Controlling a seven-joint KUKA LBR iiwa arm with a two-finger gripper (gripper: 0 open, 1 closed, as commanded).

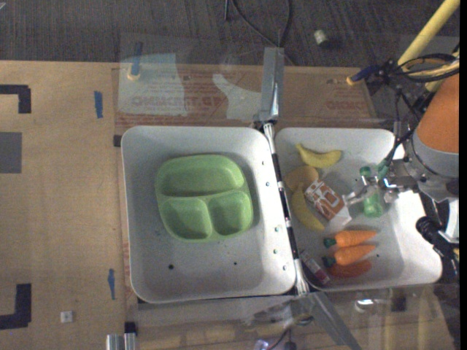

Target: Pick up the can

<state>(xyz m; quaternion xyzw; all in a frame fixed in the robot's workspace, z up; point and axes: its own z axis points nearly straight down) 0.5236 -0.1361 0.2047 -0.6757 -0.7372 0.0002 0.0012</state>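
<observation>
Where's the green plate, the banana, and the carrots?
green plate (205, 196), camera view, on the ridge between its compartments.
banana (319, 156), camera view, on the middle of its curved body.
carrots (354, 246), camera view, on the orange body of one carrot.

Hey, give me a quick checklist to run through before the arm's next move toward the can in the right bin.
1. Can in view in the right bin: ok.
2. End effector close beside the can: ok, just to its right in the view.
3. Can held: not ok, nothing shows it gripped.
4. Can free of neighbours: not ok, it lies on the bananas.
5. Carrots apart from the can: ok.
6. Contact between end effector and can: cannot tell.
</observation>
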